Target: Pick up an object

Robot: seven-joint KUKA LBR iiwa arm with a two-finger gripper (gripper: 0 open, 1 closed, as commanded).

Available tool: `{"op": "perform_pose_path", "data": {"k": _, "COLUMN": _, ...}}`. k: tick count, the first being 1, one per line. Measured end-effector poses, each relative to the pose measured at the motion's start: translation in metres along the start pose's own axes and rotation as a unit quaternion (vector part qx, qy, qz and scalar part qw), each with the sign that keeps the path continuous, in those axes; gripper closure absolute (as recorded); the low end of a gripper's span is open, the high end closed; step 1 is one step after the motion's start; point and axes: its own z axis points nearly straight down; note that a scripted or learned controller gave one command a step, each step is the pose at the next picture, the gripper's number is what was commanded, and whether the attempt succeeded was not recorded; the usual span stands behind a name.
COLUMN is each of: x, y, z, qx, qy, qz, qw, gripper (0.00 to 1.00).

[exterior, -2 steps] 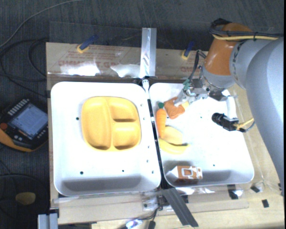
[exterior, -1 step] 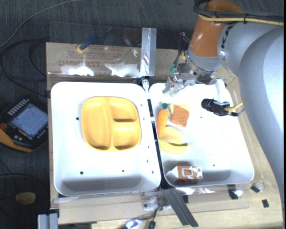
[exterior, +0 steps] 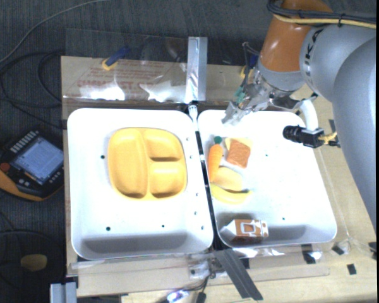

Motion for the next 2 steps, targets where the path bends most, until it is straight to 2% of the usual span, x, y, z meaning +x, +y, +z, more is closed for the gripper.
{"op": "perform_pose_path", "data": {"k": 1, "x": 0.000, "y": 0.000, "z": 0.000, "qx": 0.000, "qy": 0.000, "qz": 0.000, "qw": 1.0000, "gripper": 0.00}}
{"op": "perform_pose_path", "data": {"k": 2, "x": -0.048, "y": -0.013, "z": 0.085, "qx": -0.007, "qy": -0.001, "qz": -0.047, "qw": 0.9989, "gripper": 0.00}}
